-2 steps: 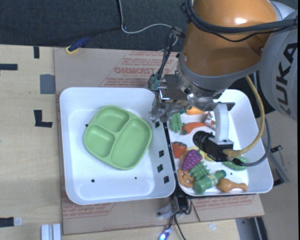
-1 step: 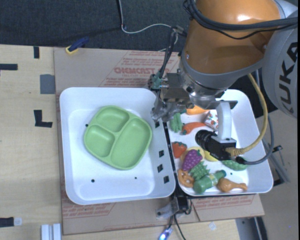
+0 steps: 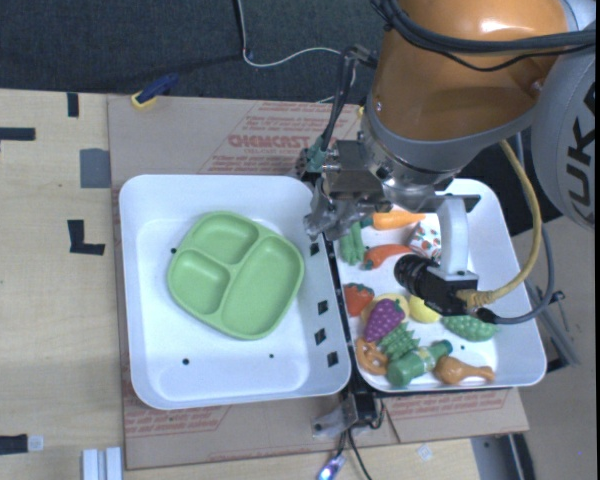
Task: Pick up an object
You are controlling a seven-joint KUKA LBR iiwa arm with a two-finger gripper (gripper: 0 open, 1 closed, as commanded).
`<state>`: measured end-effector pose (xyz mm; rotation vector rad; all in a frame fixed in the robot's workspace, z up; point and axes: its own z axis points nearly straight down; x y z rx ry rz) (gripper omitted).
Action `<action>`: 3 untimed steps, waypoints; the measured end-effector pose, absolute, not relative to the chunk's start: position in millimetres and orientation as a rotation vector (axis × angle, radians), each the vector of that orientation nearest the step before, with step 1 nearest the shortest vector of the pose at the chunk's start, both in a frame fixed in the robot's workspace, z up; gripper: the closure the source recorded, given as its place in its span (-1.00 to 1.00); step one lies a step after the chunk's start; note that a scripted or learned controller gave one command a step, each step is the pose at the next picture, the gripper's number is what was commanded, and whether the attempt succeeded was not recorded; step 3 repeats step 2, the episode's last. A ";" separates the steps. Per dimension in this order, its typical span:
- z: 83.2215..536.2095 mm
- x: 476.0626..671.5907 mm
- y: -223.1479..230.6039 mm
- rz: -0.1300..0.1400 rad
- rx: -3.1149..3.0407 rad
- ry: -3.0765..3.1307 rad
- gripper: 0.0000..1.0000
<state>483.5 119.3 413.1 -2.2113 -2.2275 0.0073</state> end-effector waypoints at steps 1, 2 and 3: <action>422.5 483.5 119.7 0.010 -2.208 -2.229 1.00; 492.6 484.0 84.2 -0.008 -2.226 -2.223 1.00; 492.6 484.0 84.2 -0.008 -2.226 -2.223 1.00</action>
